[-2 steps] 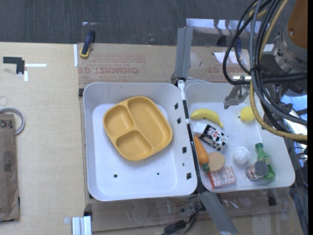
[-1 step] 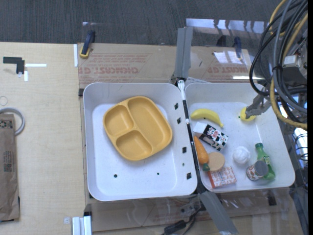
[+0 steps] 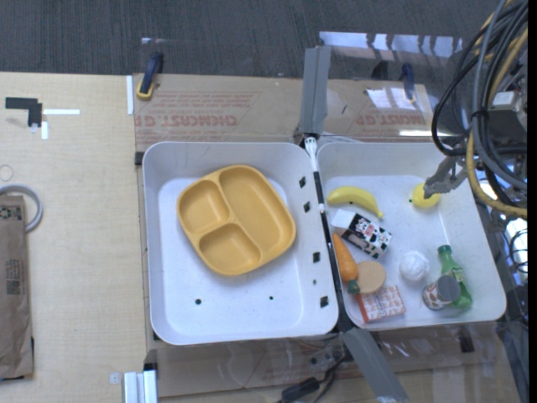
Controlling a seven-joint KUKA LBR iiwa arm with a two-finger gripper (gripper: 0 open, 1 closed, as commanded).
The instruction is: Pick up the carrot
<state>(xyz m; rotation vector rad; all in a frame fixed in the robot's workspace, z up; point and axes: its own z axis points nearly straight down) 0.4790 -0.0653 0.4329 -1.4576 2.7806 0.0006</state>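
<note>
Two white bins sit side by side on the bench. The left bin [image 3: 168,309] holds one thing: a yellow plate [image 3: 236,219] with three compartments, lying toward its far edge. The right bin [image 3: 491,309] holds eight things. One carrot [image 3: 345,259] lies against its left wall, with a small cow-print carton [image 3: 364,232] just beside it and one banana [image 3: 356,198] further back. Toward the near edge are a tan disc [image 3: 371,274] and a red packet [image 3: 383,303]. One white ball [image 3: 414,266] lies mid-bin, and one green bottle [image 3: 450,278] near the right corner. The gripper [image 3: 438,180] hangs over a small yellow piece [image 3: 424,197] near the far right corner, well apart from the carrot; how its jaws stand I cannot tell.
</note>
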